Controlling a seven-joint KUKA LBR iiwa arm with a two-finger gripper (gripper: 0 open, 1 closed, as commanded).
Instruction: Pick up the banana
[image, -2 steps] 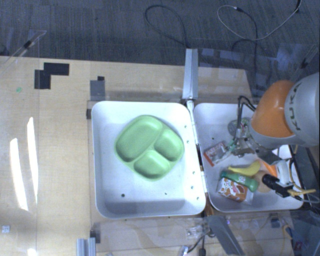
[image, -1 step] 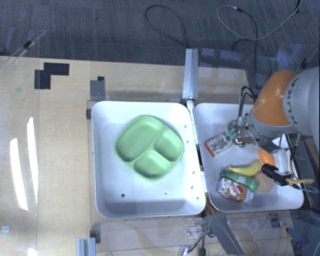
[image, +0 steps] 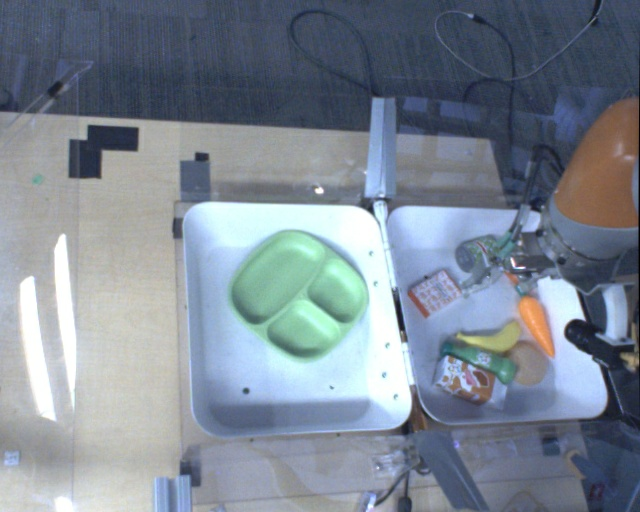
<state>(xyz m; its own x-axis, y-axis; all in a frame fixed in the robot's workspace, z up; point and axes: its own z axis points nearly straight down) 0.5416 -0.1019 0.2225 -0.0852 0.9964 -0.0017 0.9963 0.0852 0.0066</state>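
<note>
The yellow banana (image: 497, 338) lies in the right bin (image: 580, 405), near its middle, resting against a green-topped item (image: 483, 361). An orange carrot (image: 537, 324) lies just to its right. My gripper (image: 487, 262) hangs over the back part of the right bin, above the banana in the view and apart from it. The grey arm with its orange band (image: 603, 180) reaches in from the right. Nothing shows in the gripper.
A small red and white box (image: 435, 293) lies left of the gripper. A printed carton (image: 466, 381) and a brownish object (image: 531, 366) sit near the bin's front. The left bin (image: 215, 400) bears a green divided plate (image: 298, 293).
</note>
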